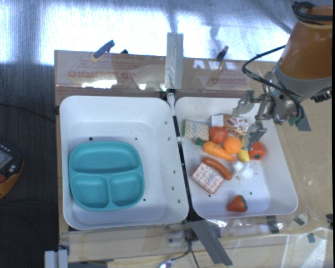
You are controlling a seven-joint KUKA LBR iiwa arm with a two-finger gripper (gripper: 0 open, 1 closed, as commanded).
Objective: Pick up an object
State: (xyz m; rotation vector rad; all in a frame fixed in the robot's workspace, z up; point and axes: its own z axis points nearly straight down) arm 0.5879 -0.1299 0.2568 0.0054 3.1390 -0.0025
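Two white bins [156, 106]; one teal divided plate [106, 175] left, about ten toy foods [226, 147] right. Gripper [252, 128] above, grip state unclear.

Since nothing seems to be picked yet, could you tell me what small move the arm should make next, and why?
Probably lower the gripper straight down: it hangs above the cluster in the right bin, close to the orange ball and the red pepper, with nothing visibly held.

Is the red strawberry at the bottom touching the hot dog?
Apart. In the camera view, the strawberry sits alone near the right bin's front edge, with bare white floor showing between it and the hot dog.
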